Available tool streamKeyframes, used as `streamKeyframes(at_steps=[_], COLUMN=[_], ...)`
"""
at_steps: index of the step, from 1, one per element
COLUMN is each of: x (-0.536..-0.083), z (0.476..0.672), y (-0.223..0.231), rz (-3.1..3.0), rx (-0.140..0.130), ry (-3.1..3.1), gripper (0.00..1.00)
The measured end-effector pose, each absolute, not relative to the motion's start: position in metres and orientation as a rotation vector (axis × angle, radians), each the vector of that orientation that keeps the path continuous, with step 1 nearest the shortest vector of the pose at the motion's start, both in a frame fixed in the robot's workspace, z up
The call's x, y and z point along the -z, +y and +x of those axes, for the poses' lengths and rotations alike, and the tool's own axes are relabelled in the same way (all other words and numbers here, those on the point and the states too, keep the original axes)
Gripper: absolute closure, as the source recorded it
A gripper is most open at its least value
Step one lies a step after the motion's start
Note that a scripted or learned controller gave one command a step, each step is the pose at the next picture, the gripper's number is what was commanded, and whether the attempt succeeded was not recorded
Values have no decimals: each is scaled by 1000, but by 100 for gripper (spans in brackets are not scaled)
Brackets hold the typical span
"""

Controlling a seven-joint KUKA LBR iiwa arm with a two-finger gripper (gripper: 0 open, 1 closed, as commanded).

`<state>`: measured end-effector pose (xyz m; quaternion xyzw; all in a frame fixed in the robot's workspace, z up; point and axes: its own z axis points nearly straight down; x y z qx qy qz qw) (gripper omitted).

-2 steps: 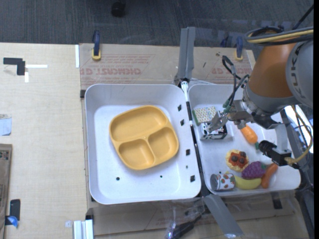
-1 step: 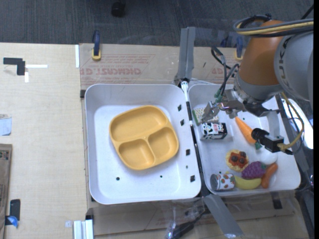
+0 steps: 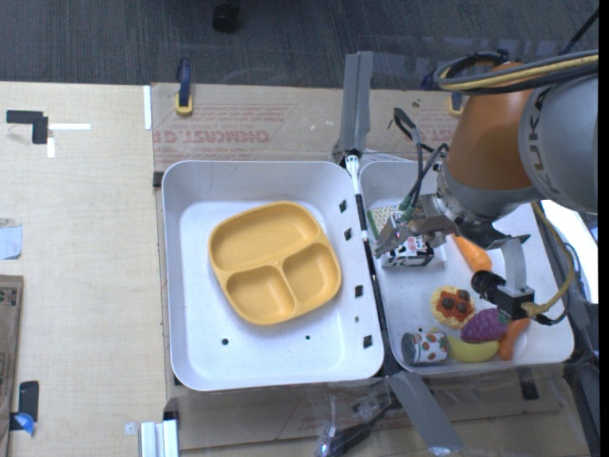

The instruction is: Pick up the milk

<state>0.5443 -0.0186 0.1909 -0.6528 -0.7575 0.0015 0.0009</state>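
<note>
Milk: the black-and-white carton (image 3: 411, 250) lies in the right bin (image 3: 557, 350), near its left wall.
Gripper: (image 3: 404, 236) low over the carton (fingers' spacing — I cannot tell).
Neighbours: carrot (image 3: 470, 253), pizza slice (image 3: 452, 305), grapes (image 3: 483, 326), can (image 3: 425, 347).
Left bin: (image 3: 190, 350) holds a yellow divided tray (image 3: 274, 262).

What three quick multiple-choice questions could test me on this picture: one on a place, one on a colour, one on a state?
1. Where does the yellow tray lie?
A. left bin
B. right bin
C. floor

2. What colour is the band above the arm's wrist?
A. blue
B. orange
C. green

3. How does the can sit?
A. upright
B. on its side
C. stacked on the tray

Answers:
1 A: the tray sits in the left bin.
2 B: the band is orange.
3 B: the can lies on its side in the right bin, beside the grapes.
</note>
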Motion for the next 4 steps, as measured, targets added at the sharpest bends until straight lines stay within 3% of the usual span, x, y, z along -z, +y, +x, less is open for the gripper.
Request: streamKeyframes(at_steps=[1, 2, 3, 4], x=[-191, -116, -92, -89], z=[529, 547, 600, 626], y=[-39, -104, -98, -102], rz=[-2005, -1910, -2233, -2295], rx=[-4, -4, -4, -33], ry=[-2416, -2493, -2209, -2116], gripper=[0, 0, 0, 0])
